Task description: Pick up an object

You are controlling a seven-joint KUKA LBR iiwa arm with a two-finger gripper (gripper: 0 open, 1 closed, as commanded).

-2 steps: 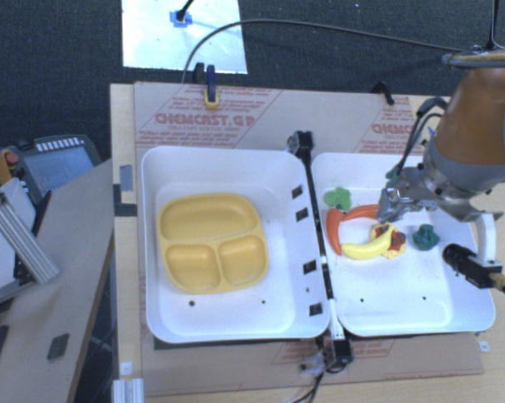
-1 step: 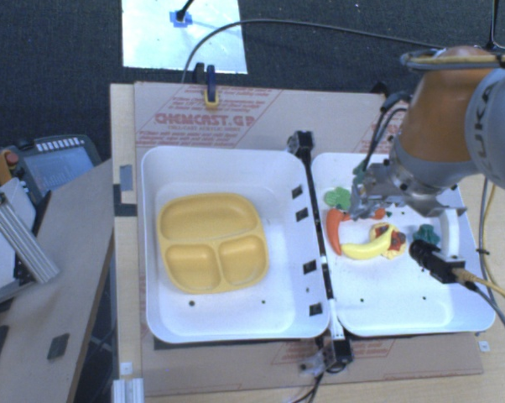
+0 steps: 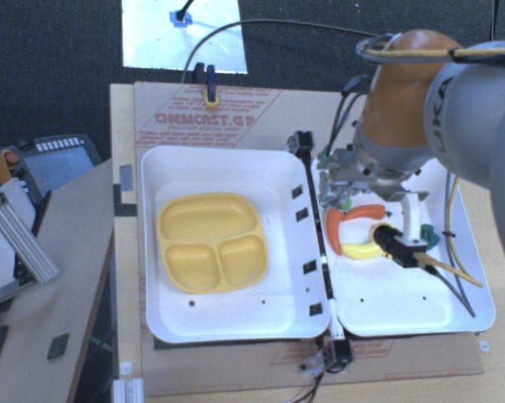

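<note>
In the right bin (image 3: 403, 309), near its left wall, lies a curved orange toy (image 3: 334, 230). A second orange piece (image 3: 363, 212) arches just above it. Next to them rests a small yellow banana-shaped toy (image 3: 359, 250). A small green piece (image 3: 428, 238) lies further right. My gripper (image 3: 351, 191) hangs low over the back left part of this bin, directly above the orange pieces. The wrist hides what is beneath it.
A yellow divided plate (image 3: 211, 242) lies in the left bin (image 3: 227, 166). Black clips line the ridge (image 3: 313, 233) between the bins. A teach pendant (image 3: 55, 166) sits on the side table to the left. The front of the right bin is bare white floor.
</note>
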